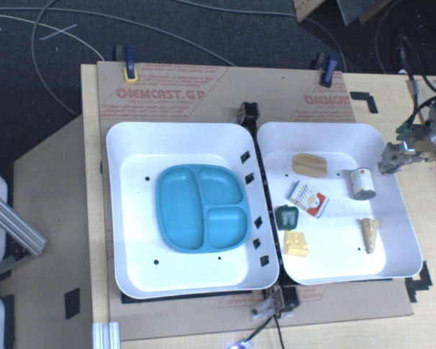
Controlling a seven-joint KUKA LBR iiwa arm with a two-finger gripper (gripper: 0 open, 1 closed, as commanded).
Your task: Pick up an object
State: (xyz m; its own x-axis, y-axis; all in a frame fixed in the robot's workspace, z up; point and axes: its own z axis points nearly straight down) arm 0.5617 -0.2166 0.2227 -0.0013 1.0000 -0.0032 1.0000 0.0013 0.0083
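The right bin [392, 257] holds several small objects. A tan oval piece [309, 166] lies at its back, with a silver can [361, 182] to the right of it. A small white, blue and red box [307, 198] sits in the middle. Beside the divider are a dark green object [286, 217] and a yellow wedge [296, 243]. A tan cone [369, 235] lies near the right wall. My gripper [391, 158] hangs at the bin's right rim, just right of the can and apart from it, with nothing seen in it.
The left bin [131, 260] bears a blue divided plate [203, 207]. Black clips [247, 111] join the bins along the middle. Blue clamps [130, 62] hold the cardboard base at the back. Cables run over the dark floor behind.
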